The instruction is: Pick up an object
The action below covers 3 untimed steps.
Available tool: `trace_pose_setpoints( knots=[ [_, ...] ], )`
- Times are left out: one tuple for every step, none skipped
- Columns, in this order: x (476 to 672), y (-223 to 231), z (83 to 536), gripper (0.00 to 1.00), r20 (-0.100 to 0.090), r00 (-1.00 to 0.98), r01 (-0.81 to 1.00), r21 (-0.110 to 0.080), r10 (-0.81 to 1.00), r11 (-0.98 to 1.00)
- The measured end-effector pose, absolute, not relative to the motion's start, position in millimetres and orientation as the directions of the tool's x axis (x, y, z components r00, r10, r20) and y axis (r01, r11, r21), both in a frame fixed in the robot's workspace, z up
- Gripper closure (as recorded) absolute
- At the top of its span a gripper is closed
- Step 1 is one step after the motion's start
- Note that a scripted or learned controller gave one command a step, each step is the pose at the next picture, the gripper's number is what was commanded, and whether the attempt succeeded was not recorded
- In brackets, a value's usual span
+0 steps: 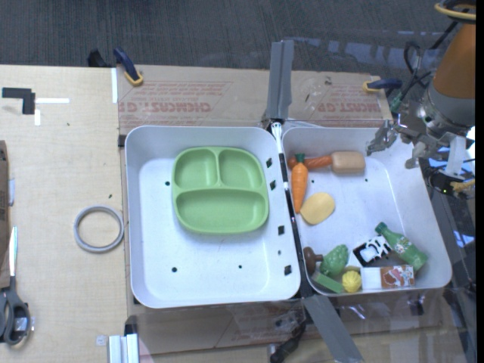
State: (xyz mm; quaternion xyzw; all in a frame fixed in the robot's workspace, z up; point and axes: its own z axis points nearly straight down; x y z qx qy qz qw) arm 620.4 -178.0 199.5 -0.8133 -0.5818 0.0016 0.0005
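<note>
The right bin point(408, 195) holds several toys. An orange carrot point(299, 184) lies by its left wall, with a tan bread piece point(348, 162) and a yellow lump point(318, 208) close by. Along the front sit a green bottle point(401, 248), a black-and-white toy point(370, 250), a green broccoli point(335, 259), a yellow ball point(351, 281) and a small carton point(388, 277). My gripper point(395, 150) hangs over the bin's far right corner. Its fingers point(377, 141) are spread and open, with nothing between them.
A green divided plate point(221, 190) lies in the left bin point(151, 263). On the bench to the left are a grey tape ring point(99, 228) and scissors point(11, 312). A blue clamp point(128, 65) sits at the cardboard's back edge. Cables hang beside the arm at the right.
</note>
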Motion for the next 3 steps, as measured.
trace_pose_setpoints(
  knots=[
    [658.6, -166, 155, 0.0, -0.002, 0.24, 0.971, -0.002, 0.971, -0.24],
    [661.4, -164, 96, 0.0, 0.0, 0.156, 0.988, 0.007, 0.988, -0.156],
    [661.1, -165, 105, 1.0, -0.002, 0.155, 0.988, 0.006, 0.988, -0.155]
  ],
)
